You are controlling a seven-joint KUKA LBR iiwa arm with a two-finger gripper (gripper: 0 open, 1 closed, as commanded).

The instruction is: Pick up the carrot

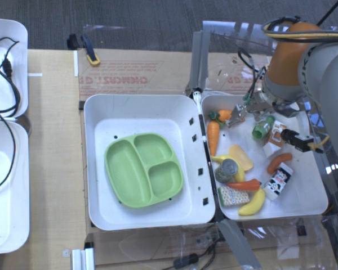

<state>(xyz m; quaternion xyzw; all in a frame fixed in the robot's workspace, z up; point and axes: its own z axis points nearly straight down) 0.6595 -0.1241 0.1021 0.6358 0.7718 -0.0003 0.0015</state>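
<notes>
The green divided plate [144, 169] looks like smooth, matt plastic. Both white bins [96, 151] are glossy plastic, and the carrot [213, 136] looks smooth and plastic too. The bench [50, 151] is pale wood.

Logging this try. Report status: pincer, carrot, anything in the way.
Pincer low over right bin's far end, nothing seen between its fingers. Carrot lies along the bin's left wall, apart from pincer. Small orange piece and green can crowd nearby.

Green divided plate [143, 169] in left bin [96, 151] — banana [253, 203] right.

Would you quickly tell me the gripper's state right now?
Gripper: cannot be told; it sits low in the right bin, beside the carrot.
</notes>
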